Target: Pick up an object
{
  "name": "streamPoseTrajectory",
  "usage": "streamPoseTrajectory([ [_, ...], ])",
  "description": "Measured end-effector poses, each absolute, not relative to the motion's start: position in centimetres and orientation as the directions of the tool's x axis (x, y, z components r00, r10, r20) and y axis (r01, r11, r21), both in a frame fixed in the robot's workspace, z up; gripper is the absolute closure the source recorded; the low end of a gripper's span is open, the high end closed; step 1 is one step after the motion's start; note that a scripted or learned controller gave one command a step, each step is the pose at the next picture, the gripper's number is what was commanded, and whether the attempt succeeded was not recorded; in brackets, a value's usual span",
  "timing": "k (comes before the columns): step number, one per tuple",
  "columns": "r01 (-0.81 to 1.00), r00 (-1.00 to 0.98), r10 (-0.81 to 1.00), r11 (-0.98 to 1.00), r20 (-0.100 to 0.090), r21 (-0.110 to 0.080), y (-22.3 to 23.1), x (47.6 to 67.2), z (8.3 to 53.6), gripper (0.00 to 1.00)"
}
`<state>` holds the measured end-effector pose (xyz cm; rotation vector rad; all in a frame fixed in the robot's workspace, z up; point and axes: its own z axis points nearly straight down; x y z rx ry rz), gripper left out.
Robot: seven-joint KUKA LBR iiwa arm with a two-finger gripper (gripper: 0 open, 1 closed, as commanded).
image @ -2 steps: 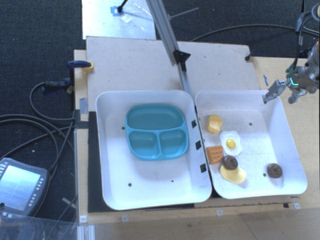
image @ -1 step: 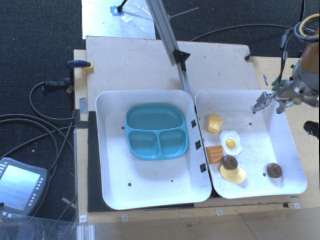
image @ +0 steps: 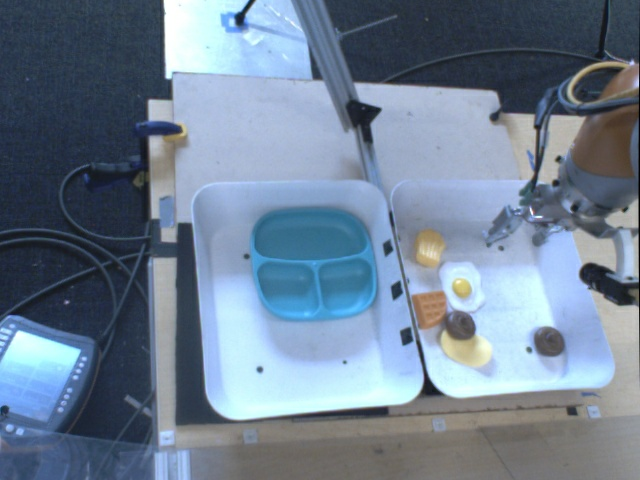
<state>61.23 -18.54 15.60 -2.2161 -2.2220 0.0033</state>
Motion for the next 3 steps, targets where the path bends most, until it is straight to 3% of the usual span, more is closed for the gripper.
streamPoseTrajectory([
  [1, 1.0, -0.001, 1.0, 0.001, 0.0, -0.002, -18.6, 61.3, 11.4, 0.0],
  [2, 1.0, -0.001, 1.0, 0.001, -0.001, 0.005, -18.6, 61.5, 12.8, 1.0],
  [3, 1.0, -0.007, 1.0, 0.007, -0.001, 0.007, -17.7, 61.3, 18.5, 1.0],
])
